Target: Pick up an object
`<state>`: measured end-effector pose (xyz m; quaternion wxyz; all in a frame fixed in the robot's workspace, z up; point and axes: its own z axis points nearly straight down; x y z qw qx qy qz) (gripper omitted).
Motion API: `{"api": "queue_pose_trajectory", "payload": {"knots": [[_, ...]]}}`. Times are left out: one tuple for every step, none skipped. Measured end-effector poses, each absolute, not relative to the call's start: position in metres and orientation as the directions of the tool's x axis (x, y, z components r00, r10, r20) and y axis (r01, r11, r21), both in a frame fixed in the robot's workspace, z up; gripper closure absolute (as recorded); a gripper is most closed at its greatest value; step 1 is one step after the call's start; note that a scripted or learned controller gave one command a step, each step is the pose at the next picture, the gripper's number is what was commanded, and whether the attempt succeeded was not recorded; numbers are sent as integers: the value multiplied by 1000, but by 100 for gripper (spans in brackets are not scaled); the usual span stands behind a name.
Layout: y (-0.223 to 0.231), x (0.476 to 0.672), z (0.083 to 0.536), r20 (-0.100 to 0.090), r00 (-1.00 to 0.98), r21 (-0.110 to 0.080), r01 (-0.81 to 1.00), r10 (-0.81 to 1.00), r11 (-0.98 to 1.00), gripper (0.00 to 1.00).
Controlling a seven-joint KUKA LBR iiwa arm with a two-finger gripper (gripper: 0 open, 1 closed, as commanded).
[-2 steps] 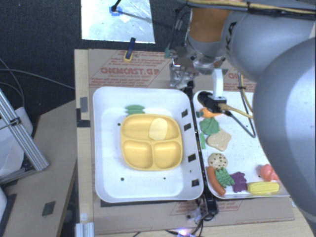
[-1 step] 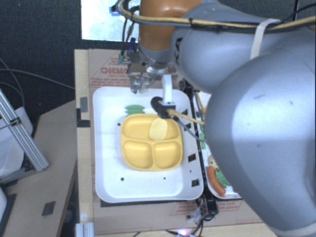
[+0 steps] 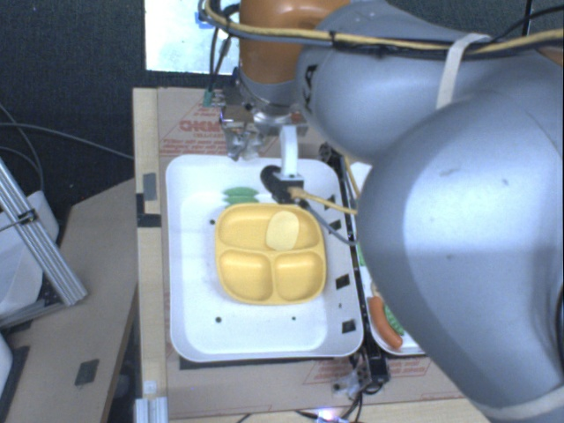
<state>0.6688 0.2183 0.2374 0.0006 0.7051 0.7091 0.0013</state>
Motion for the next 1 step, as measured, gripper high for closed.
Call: {"api": "queue_pose_trajectory", "payload": {"knots": [[207,609,312,2,-2,1,1000,1000,2,100]]}}
